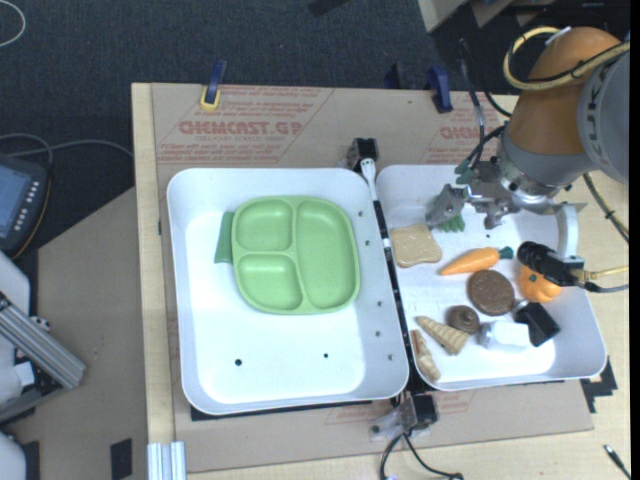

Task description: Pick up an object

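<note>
Jaws of the gripper [462, 208] are hanging over the far part of the right bin [580, 363], but whether they are apart or together I cannot tell. Something small and dark green is sitting beside them. Candidate objects are lying nearer: a toast slice [415, 245], a carrot [470, 260], a brown disc [491, 292]. In the left bin [190, 298], a green divided plate [296, 253] is resting alone.

The green tray [296, 254] looks like smooth, matt plastic. It sits in the left white bin [200, 348], which is shiny plastic. The bench [160, 138] around that bin looks like dull brown cardboard.
</note>
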### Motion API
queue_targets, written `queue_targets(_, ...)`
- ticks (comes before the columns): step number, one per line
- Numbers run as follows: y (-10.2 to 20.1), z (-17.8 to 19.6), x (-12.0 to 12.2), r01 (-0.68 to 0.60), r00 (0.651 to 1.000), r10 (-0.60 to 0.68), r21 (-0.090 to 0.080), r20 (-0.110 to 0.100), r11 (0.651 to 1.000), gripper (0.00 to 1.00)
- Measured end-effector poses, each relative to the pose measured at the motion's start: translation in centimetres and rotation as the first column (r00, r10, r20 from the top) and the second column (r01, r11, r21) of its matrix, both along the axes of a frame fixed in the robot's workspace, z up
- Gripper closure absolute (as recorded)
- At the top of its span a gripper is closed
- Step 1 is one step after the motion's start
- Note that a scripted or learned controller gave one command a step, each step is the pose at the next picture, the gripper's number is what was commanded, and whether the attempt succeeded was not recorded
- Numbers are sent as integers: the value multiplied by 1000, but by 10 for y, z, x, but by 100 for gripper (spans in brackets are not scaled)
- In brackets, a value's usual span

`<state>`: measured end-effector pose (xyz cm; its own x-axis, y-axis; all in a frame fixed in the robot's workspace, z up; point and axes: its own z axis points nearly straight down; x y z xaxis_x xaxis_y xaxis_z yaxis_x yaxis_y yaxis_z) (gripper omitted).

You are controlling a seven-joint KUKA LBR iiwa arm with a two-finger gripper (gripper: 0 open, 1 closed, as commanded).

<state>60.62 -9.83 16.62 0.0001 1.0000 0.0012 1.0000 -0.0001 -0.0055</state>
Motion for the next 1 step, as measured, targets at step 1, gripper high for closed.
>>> queue_targets(1,-7,-60,-3,1,1000,-1,0,-2,1000,0)
